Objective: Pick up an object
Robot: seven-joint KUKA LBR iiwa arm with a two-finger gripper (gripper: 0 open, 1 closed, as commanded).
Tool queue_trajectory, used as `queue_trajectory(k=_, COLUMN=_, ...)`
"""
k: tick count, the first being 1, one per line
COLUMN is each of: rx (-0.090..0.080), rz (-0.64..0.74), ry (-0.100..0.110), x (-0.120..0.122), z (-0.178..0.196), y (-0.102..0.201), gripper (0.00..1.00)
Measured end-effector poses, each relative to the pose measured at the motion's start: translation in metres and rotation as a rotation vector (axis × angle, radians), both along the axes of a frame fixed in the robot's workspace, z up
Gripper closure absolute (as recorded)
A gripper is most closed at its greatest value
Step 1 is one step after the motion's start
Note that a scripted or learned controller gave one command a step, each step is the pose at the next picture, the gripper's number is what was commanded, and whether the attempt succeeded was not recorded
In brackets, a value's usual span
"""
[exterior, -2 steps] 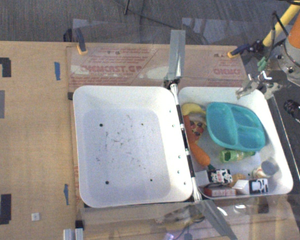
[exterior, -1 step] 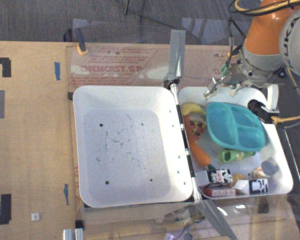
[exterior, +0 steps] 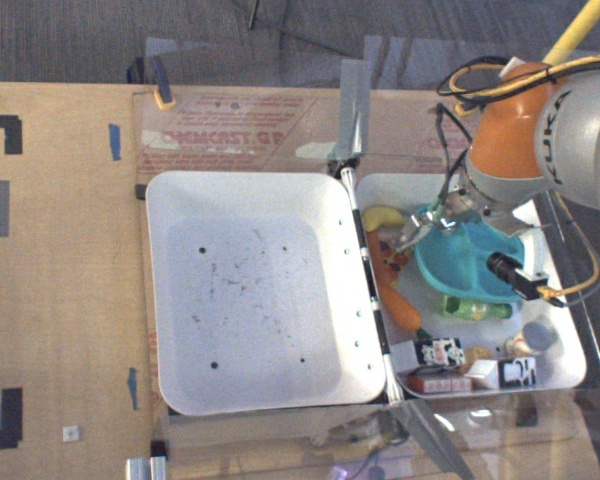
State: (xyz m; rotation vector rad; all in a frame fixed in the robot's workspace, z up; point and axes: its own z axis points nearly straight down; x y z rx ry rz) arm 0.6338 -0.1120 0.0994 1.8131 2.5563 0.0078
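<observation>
Fingers: the gripper (exterior: 430,224) hangs low over the right bin, but its metal parts blur against the clutter, so I cannot tell whether they are spread or clenched; nothing can be seen held between them.
Likely target: the teal plastic shell (exterior: 470,260), just beside the gripper tip, in the upper middle of the right bin (exterior: 570,368).
Handling: it looks like thin, stiff, light and smooth plastic, so it may slip or tip. Its thin left rim seems the best place to pinch, since the broad curved body is probably too wide to span.
Close neighbours: a yellow banana-like toy (exterior: 383,216) lies near the bin's top left corner, and an orange carrot-like toy (exterior: 402,310) lies along the left wall. Both are small and rounded, so they are likely easier grips.
Further in the bin: a yellow-green piece (exterior: 472,310) lies just below the shell, and small printed boxes (exterior: 442,352) lie along the lower edge.
Left bin (exterior: 160,268): white, its floor marked only by dark specks.
Table (exterior: 60,218): tan board under both bins.
</observation>
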Motion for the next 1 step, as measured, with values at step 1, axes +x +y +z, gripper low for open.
queue_trajectory(k=1, rx=0.018, rz=0.006, ry=-0.001, x=0.0025, z=0.0124, y=0.0113, gripper=1.00)
